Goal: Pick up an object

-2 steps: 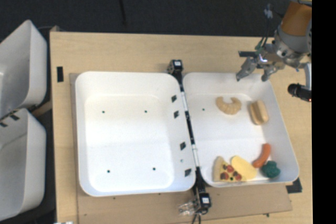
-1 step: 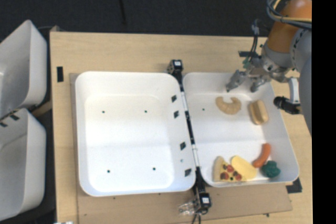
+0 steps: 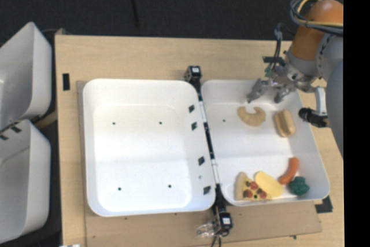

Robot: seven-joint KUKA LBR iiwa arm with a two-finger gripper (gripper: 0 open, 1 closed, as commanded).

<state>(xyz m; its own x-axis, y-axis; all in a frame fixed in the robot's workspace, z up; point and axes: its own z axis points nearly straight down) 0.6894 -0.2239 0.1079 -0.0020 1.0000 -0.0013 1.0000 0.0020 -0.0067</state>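
Left bin all bare floor, wide room. Right bin bare in its middle and left. Gripper near its far rim, fingers spread open, holding nothing, just above croissant. Bread roll beside it. Pizza slice, banana, carrot, broccoli crowd near-right corner.

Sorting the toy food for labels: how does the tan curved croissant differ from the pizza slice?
The tan curved croissant is a plain crescent; the yellow triangular pizza slice has red spots. The croissant lies alone near the tool; the pizza slice touches a yellow wedge at the bin's near edge. Both sit in the right white bin.
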